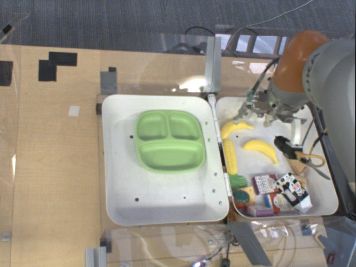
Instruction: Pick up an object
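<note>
Gripper [257, 109] | over right white plastic bin [331, 207], far end; finger state impossible to tell | nearest target: curved yellow plastic banana [236, 128], just below-left of gripper, against bin's left wall, long axis roughly left-right, untouched

The right bin [332, 200] holds the objects. A yellow banana [261, 149] lies flat near the middle, curving down to the right. A second banana [235, 128] lies near the left wall, and below it a corn cob [230, 156] runs along that wall. A small green toy [238, 181] sits below the corn. Small boxes [278, 192] crowd the front corner.
</note>
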`<act>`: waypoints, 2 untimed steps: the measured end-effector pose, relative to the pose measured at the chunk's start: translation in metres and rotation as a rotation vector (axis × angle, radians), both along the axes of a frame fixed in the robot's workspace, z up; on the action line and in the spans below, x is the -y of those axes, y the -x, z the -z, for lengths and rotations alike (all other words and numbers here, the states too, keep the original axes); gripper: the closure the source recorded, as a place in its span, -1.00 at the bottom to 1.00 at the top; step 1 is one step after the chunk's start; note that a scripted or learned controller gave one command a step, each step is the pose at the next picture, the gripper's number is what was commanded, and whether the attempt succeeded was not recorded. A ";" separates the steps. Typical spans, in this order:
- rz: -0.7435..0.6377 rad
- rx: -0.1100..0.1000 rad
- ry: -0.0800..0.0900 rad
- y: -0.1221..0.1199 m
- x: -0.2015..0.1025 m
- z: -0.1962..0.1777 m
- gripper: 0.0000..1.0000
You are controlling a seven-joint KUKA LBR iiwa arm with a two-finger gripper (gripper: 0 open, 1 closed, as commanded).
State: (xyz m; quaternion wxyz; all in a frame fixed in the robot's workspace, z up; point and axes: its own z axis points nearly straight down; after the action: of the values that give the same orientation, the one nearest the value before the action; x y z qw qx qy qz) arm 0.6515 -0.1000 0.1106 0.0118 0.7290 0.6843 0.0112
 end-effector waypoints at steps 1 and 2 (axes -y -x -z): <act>-0.047 -0.023 0.000 -0.017 0.040 -0.033 -1.00; 0.069 -0.022 -0.002 0.064 0.069 0.021 -1.00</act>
State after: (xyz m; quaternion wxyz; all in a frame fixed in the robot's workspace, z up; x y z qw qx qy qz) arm 0.5876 -0.1691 0.0893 0.0041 0.7524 0.6587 0.0033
